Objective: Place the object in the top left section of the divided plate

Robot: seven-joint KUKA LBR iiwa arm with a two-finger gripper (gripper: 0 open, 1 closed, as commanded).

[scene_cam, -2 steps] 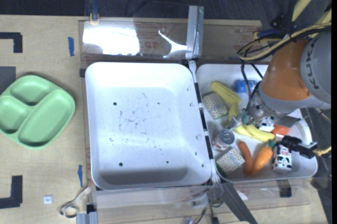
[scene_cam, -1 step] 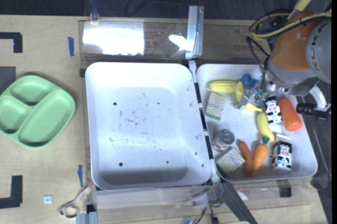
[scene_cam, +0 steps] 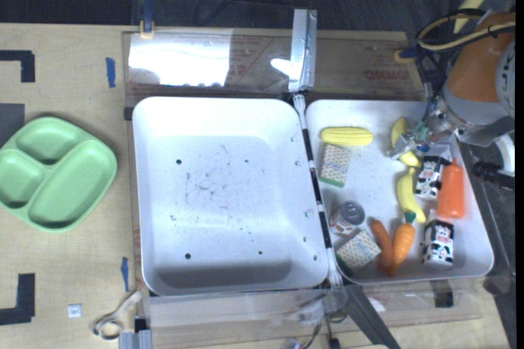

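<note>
Scissors (scene_cam: 113,321), bench front edge. Right bin (scene_cam: 475,257): toy foods, uncollected. End effector (scene_cam: 422,134) over bin's far corner; grip state indeterminable. Divided plate (scene_cam: 54,173) far left; placement outstanding.

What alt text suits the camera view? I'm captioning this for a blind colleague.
The gripper reaches down into the right white bin, among toy food: corn, bananas, carrots and milk cartons. The green divided plate sits on the bench, left of the left white bin.
</note>
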